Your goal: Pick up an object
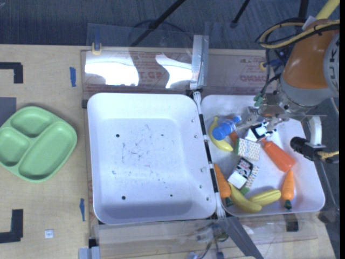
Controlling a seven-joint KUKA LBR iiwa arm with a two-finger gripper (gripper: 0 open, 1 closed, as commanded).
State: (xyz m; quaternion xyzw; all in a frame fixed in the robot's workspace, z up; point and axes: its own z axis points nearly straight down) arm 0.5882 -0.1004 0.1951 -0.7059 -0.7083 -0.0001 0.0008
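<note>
Arm (310,63) cut by right edge; hand (264,124) fingers indistinct

green three-compartment plate (36,143) on the wooden bench (43,63), left of the white bins

A pale wooden bench (43,63) stands on dark blue carpet (54,7).

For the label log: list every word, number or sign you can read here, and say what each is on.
Nothing reads cleanly.
Red lettering on the clear panel behind the bins: appears mirrored, too blurred to read.
Dark letters on the arm, at the frame's edge: cut off, unreadable.
Patterned packets in the right bin: print too small to read.
Small tag on the bench: too small to read.
</note>
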